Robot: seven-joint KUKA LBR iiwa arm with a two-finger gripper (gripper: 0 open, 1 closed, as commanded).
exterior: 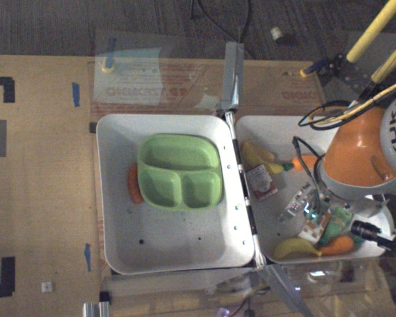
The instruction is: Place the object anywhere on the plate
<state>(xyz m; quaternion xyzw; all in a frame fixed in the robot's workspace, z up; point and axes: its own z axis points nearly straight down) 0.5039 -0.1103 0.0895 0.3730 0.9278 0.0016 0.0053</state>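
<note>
The green divided plate (179,170) lies in the left bin (165,246), toward its back. An orange carrot-like piece (134,183) rests on the bin floor against the plate's left edge. My gripper (308,210) is low over the right bin (277,127), among the clutter near its front right, below the orange band of the arm (360,154). Right around it lie a small printed card (311,230) and a green tube (336,220). Whether anything is held between the jaws is hidden by the wrist and cables.
The right bin also holds a yellow banana (257,156) at the back, a red-and-white packet (261,182), a yellow fruit (296,247) and an orange carrot (338,245) at the front. A metal divider (241,190) separates the bins. Black cables (330,114) loop above the arm.
</note>
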